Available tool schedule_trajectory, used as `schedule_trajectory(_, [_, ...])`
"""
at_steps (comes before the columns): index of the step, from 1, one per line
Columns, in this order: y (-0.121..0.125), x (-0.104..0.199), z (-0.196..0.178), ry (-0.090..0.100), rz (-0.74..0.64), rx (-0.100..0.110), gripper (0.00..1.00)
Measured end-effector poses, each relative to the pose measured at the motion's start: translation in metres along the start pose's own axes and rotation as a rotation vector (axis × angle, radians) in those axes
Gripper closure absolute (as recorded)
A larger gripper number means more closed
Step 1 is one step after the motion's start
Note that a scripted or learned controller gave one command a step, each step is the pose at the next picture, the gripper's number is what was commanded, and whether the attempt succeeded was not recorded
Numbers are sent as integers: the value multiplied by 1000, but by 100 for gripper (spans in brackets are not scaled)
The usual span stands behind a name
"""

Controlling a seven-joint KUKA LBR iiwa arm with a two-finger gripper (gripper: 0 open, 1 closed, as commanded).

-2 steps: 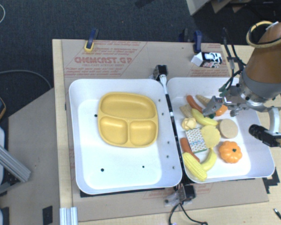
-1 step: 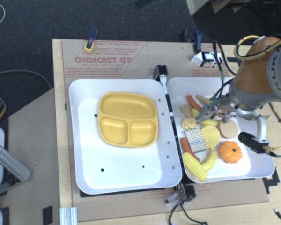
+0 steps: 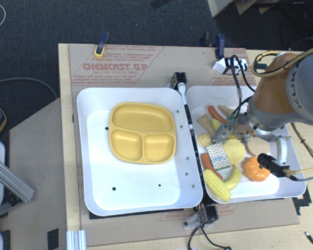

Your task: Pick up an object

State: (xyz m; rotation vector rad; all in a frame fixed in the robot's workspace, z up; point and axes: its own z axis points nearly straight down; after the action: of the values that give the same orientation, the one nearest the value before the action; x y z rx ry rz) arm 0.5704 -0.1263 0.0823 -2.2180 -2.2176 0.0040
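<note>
Toy food [image 3: 224, 160] is what I am after, a small heap of plastic pieces in the right bin [image 3: 284, 190]. Going left to right: the left bin [image 3: 94, 155] holds a yellow divided plate [image 3: 143, 132] with one wide compartment and two smaller ones. In the right bin, a corn cob [image 3: 217, 185] lies near the front wall with a banana [image 3: 233, 175] just beside it, a red sausage [image 3: 207, 163] next to a checkered packet [image 3: 217, 154], a pale yellow lumpy piece [image 3: 234, 151], another sausage [image 3: 217, 113] farther back, and an orange pumpkin-like piece [image 3: 256, 170] to the right. My hand [image 3: 225, 133] is down among the pieces at the middle of the heap. Its tips are lost in the clutter, so I cannot tell how they stand or whether anything sits between them. My grey wrist covers the bin's right part, and whatever lies under it is hidden.
</note>
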Motion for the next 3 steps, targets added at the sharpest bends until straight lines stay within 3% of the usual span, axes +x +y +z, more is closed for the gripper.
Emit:
schedule_trajectory(1, [1, -1, -13, -2, 1, -6, 100])
schedule_trajectory(3, [5, -4, -120, -4, -1, -13, 100])
